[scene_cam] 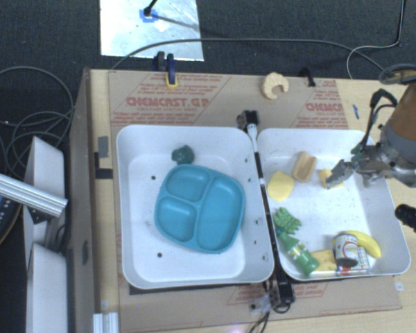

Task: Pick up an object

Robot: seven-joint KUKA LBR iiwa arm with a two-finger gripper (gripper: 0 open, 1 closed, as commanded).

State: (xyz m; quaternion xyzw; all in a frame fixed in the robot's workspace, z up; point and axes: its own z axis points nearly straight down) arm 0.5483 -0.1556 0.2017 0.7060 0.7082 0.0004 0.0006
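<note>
Slanted overhead view of a bench bearing 2 shallow white bins. The left white bin (142, 255) holds a blue compartmented plastic plate (197, 208) and, just beyond the plate's far rim, a small dark teal lump (183, 155). The right white bin (395, 245) holds the loose items: a tan wedge like a slice of bread (304, 166), a pale yellow rounded block (281, 185), a small yellow piece (328, 178), a green leafy toy (286, 220), a green bottle-shaped toy (301, 257), a can with a red-and-white label (347, 250) and a yellow toy banana (365, 243) touching the can.

The grey arm with its orange band (409, 116) enters from the right; its two-finger gripper (338, 173) sits low at the far side of the right bin, its tip touching or just beside the small yellow piece. The piece is the likeliest target: it appears a light, rigid plastic toy, probably smooth and prone to slipping or skidding on the bin floor, so a hold across its narrow sides, centred, would suit best.

The fingers read as 1 grey mass at this slant; whether the jaws stand apart or together cannot be told, nor whether the piece lies between them.
</note>
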